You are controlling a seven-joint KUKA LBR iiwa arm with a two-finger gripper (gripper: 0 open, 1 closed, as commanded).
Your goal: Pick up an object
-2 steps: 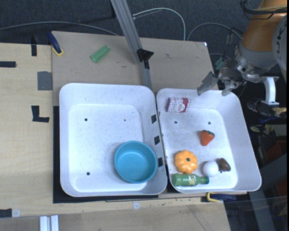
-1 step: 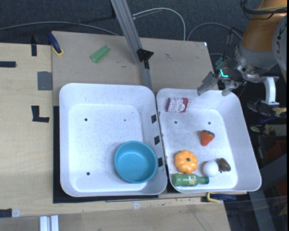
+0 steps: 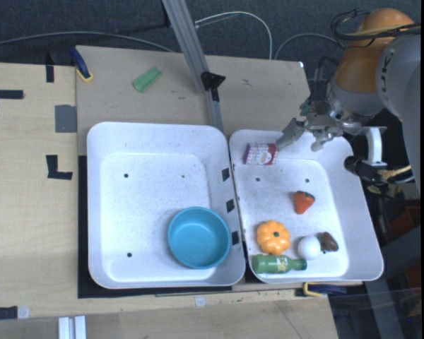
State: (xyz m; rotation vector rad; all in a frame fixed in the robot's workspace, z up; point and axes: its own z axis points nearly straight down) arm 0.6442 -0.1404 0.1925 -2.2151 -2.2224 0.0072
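The grey arm with the orange band reaches in from the right, and its gripper (image 3: 304,134) hangs over the far edge of the right-hand white bin (image 3: 360,239), just beside a small red-and-white packet (image 3: 259,154) that lies in that bin's far left corner. Two pale prongs spread out below the wrist, one slanting toward the packet and one to the right; they look parted, and nothing sits between them. The nearer prong tip seems close to the packet but apart from it, as far as the slanted view allows.

The other candidates lie nearer the front of the same bin: a red strawberry-shaped toy (image 3: 304,202) near the middle, an orange pumpkin-shaped toy (image 3: 273,236), a white ball (image 3: 309,246), a small brown lump (image 3: 328,241) beside the ball, and a green bottle (image 3: 279,263) lying on its side along the front wall. A round blue bowl (image 3: 198,236) rests in the left-hand white bin (image 3: 106,189).

Judging from this, the task is at an early stage: no object is grasped or lifted. The packet looks the likeliest target. What is left is the descent, the closing on it, and the lift.
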